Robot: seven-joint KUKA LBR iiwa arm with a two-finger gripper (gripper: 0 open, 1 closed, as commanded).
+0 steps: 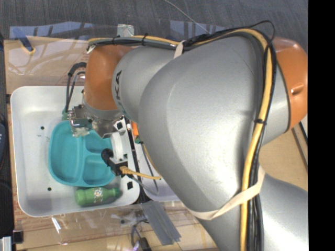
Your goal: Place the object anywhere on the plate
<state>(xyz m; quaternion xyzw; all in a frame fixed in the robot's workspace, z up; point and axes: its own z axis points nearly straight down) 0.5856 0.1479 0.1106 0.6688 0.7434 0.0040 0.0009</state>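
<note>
The grey arm point(209, 119) covers much of the left white bin point(26, 114), the gripper point(84, 123) sits at the top edge of the teal plate point(73, 158), and the green bottle point(97, 195) lies just beside the plate's lower rim.

One teal plate point(73, 158), one green bottle point(97, 195), two white bins point(23, 140).

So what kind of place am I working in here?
Most likely a robotics lab bench set up for bin picking trials: a grey arm with cables strapped on, a shallow white bin holding a teal plate and a green bottle, carpeted floor behind.
</note>
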